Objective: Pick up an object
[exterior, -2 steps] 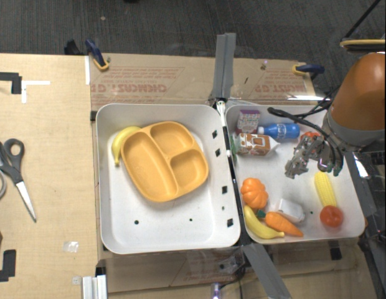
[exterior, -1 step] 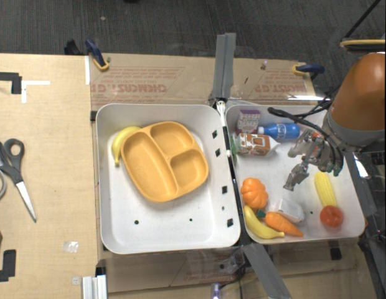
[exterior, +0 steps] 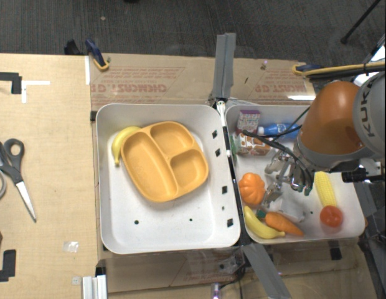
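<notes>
A: Where is the hand (exterior: 281,180) now?

B: Low inside the right bin (exterior: 352,229), just right of the orange pumpkin (exterior: 251,187). I cannot tell if it is open or closed; the metal parts blur together, and nothing plainly sits in it.

A: So what could it take?

B: The pumpkin is the nearest thing, close against the hand. Below the pumpkin lie a banana (exterior: 260,225) and a carrot (exterior: 284,223), touching each other. To the pumpkin's right, past the hand, a corn cob (exterior: 325,188) stands lengthwise, with a tomato (exterior: 331,216) under it. Above the pumpkin, at the bin's back, are a small packet (exterior: 251,143) and a blue bottle (exterior: 277,129).

A: How should the step go?

B: I'd judge the pumpkin too round and wide for an easy pinch. The carrot looks better: centre over its thick part, turn across its length, and go down straight. Mind the banana beside it, which could get nudged or caught.

A: And left of the pumpkin?

B: The left bin (exterior: 118,229) holds a yellow divided plate (exterior: 163,161) with a second banana (exterior: 122,141) tucked at its edge.
</notes>
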### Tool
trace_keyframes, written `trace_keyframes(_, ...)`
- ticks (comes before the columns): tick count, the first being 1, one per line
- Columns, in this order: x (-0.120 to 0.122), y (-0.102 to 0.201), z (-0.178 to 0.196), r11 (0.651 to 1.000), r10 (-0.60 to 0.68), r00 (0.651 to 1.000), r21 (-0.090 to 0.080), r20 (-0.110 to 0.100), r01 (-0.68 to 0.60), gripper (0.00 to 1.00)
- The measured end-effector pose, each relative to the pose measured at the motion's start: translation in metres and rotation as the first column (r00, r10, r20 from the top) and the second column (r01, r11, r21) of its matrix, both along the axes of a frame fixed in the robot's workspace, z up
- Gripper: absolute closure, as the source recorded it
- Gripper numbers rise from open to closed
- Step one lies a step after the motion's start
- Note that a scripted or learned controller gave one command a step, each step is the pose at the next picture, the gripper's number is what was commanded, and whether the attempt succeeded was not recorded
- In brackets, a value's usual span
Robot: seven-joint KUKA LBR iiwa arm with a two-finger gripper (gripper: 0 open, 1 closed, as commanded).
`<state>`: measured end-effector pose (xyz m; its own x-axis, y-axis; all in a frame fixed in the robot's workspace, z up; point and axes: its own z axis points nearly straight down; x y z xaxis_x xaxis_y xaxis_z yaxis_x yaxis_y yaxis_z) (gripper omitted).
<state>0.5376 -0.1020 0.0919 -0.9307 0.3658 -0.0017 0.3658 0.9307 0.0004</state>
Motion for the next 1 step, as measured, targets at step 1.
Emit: trace_keyframes(1, -0.0284, 0.0058, 0.0024, 0.998, -0.068, 0.998, -0.004, 0.011, 0.068, 0.0)
